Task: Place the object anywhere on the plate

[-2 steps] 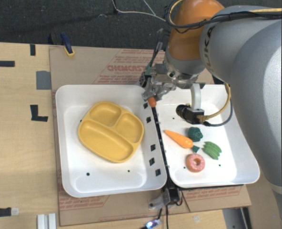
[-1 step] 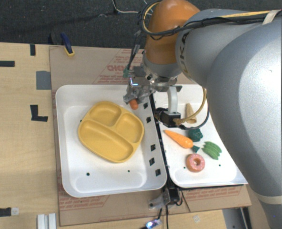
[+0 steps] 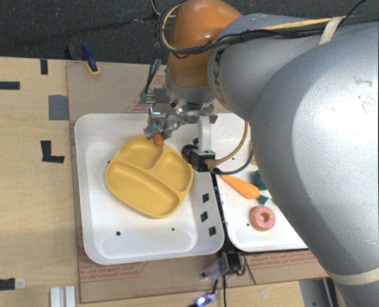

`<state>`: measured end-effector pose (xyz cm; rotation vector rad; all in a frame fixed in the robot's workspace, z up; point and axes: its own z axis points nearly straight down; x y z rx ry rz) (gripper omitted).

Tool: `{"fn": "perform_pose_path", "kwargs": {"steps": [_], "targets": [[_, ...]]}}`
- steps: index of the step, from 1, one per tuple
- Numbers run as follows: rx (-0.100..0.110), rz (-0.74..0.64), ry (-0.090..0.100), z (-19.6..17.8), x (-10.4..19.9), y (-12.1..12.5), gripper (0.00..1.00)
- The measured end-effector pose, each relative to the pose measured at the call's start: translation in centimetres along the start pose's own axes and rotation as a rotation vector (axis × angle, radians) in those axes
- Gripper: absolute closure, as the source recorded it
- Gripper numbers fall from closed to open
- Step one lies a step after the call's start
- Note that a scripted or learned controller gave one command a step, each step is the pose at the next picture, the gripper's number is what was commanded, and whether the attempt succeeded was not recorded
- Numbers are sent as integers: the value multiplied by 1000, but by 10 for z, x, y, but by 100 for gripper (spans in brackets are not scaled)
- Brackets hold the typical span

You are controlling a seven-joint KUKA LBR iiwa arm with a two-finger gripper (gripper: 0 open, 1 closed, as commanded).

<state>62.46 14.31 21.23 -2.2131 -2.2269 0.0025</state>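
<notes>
A yellow three-part plate (image 3: 150, 176) lies tilted in the left white bin (image 3: 93, 190). My gripper (image 3: 157, 133) hangs over the plate's far edge, below the orange wrist band. A small orange-red object (image 3: 158, 141) sits at the fingertips, right at the plate's upper rim. I cannot tell if the fingers grip it or only touch it.
In the right bin (image 3: 266, 238) lie a toy carrot (image 3: 242, 187), a pink donut (image 3: 262, 218) and a green piece partly hidden by the arm. The big grey arm covers most of the right side. Cables run beside the wrist, over the divide between the bins.
</notes>
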Motion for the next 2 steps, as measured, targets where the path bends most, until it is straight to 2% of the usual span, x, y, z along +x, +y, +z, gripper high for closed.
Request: {"fn": "perform_pose_path", "kwargs": {"steps": [1, 2], "targets": [[-2, -1, 2, -18, 55, 1, 100], [0, 3, -1, -17, 51, 1, 0]]}}
